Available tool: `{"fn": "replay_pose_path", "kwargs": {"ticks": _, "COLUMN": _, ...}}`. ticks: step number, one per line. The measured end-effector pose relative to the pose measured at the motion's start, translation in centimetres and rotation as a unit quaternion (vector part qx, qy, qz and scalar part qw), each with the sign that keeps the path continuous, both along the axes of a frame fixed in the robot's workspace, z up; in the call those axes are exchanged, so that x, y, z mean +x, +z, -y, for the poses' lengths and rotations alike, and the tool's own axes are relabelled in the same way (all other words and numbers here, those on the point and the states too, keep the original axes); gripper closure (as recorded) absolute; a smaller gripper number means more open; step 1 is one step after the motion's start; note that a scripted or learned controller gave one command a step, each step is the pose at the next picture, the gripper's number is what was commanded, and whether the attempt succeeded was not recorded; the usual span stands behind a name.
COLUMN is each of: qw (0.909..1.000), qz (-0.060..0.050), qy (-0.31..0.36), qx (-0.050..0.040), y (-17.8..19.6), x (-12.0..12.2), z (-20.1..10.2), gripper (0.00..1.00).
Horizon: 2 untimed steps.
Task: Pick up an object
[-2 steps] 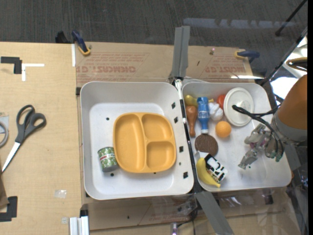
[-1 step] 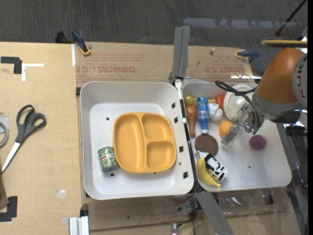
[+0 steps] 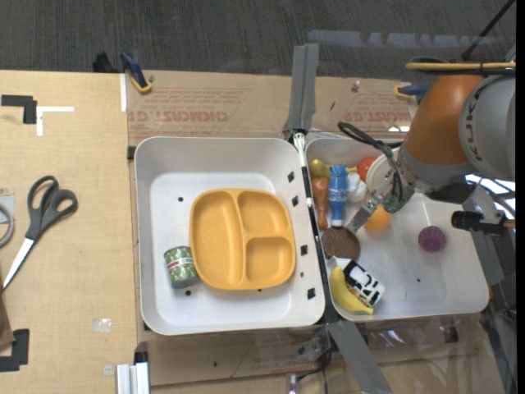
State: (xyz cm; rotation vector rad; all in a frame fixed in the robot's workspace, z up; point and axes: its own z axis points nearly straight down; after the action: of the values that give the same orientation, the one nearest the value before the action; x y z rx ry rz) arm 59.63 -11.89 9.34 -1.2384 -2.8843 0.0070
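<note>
My gripper hangs low over the left half of the right bin, beneath the arm's orange band. A small orange ball lies right beside it, touching or nearly so. Close by are a brown disc, a blue bottle, an orange carrot-like piece and a white item. Toward the bin's right side rests a purple ball. At the front left of this bin lie a banana and a black-and-white object.
The left bin holds a yellow divided plate and a green can beside it. Scissors lie on the bench at far left. A blue clamp sits behind the left bin.
</note>
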Motion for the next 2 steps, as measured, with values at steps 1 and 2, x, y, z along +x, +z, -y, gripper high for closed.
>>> {"fn": "replay_pose_path", "kwargs": {"ticks": 1, "qw": 0.9977, "qz": 0.003, "qy": -0.067, "qx": 0.0005, "y": 0.0, "x": -2.2, "z": -1.4, "gripper": 0.00}}
{"fn": "replay_pose_path", "kwargs": {"ticks": 2, "qw": 0.9974, "qz": 0.003, "qy": -0.072, "qx": 0.0005, "y": 0.0, "x": 3.3, "z": -0.3, "gripper": 0.00}}
